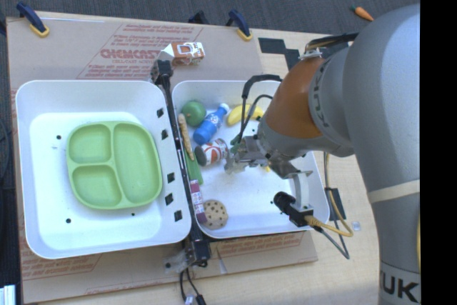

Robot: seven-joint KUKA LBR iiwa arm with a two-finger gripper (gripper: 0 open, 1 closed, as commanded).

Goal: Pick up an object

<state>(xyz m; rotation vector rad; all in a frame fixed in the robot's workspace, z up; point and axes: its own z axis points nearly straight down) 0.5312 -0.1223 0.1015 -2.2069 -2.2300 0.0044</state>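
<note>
Two white bins sit side by side on the cardboard-covered surface (128,46). The left bin (36,175) holds a green divided plate (114,165). In the right bin (250,214) lie a green ball (193,111), a blue bottle (209,126), a yellow banana (245,114), a red-and-white can (212,152) and a speckled brown ball (215,213). The grey arm (371,82) reaches in from the right, its gripper (241,159) low over the right bin, just beside the can.

You'll see a green divided plate (114,165) lying inside the left white bin (28,153). Behind that bin, a small orange-and-white carton (184,53) rests on cardboard sheet (107,39), with blue-and-yellow clamps (33,19) along its far edge.
</note>
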